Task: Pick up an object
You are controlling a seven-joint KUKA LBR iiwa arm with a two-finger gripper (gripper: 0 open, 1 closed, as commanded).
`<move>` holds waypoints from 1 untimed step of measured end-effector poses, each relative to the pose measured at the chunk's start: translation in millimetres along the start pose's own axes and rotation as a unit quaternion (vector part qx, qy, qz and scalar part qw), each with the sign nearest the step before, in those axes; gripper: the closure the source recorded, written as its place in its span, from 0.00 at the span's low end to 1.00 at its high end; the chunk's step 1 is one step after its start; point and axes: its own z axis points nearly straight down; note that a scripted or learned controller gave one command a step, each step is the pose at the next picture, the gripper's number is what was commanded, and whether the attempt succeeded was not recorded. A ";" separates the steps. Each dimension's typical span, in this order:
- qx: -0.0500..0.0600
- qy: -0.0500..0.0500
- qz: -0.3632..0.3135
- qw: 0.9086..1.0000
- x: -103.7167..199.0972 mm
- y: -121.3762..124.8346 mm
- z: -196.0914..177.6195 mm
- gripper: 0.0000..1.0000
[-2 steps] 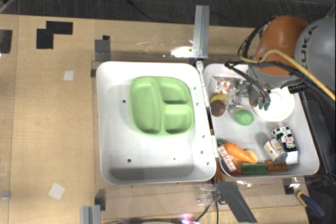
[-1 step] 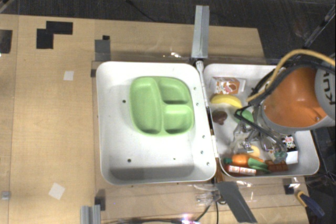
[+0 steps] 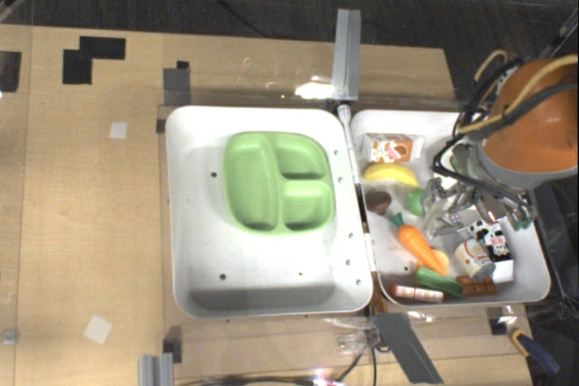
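Now low in the right bin (image 3: 539, 280), fingers (image 3: 443, 214) metallic, gap impossible to tell. Just below-left: carrot (image 3: 422, 249); above-left: banana (image 3: 391, 174). Likely risk: glancing off crowded neighbours, closing on nothing.

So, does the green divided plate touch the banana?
Apart. The camera view shows the green divided plate in the left bin, the banana in the right bin, rims between.

A green divided tray (image 3: 276, 181) lies in the left bin (image 3: 194, 221). In the right bin (image 3: 534, 285) the gripper (image 3: 445, 211) hangs just beside a carrot (image 3: 422, 249), near a banana (image 3: 391, 174), a snack packet (image 3: 391, 147) and a small cow-print carton (image 3: 493, 241)
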 end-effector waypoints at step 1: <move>-0.001 0.001 0.000 1.000 0.5 0.6 1.2 0.00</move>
